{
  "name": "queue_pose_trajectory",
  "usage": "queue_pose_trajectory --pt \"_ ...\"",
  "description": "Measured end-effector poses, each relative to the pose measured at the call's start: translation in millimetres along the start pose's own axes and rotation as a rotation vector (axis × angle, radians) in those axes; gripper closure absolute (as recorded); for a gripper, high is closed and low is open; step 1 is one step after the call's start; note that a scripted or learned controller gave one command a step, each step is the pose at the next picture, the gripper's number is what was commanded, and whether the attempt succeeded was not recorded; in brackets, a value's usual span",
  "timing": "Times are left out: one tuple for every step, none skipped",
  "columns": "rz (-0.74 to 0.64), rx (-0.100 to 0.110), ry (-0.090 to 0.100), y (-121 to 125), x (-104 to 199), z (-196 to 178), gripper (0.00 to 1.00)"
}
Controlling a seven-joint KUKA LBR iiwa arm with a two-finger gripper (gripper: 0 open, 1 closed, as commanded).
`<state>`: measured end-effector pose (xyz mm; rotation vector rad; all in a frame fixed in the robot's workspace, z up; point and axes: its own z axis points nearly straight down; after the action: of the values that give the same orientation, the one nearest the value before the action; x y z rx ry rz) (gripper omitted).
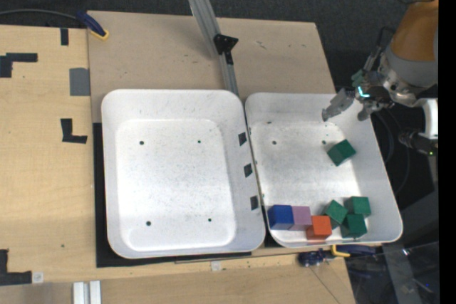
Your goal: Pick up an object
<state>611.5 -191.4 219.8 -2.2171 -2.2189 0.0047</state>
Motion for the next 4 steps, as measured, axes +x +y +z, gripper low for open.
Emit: queue_pose_trajectory --pt "-0.001 -0.004 -0.002 1 0 -3 0.00" --pt "-0.001 0.002 -0.001 3 4 61 0.00" --pt "0.000 0.002 -0.001 -6 1 122 0.00" --pt "-0.001 -0.002 -0.002 -6 2 129 0.00"
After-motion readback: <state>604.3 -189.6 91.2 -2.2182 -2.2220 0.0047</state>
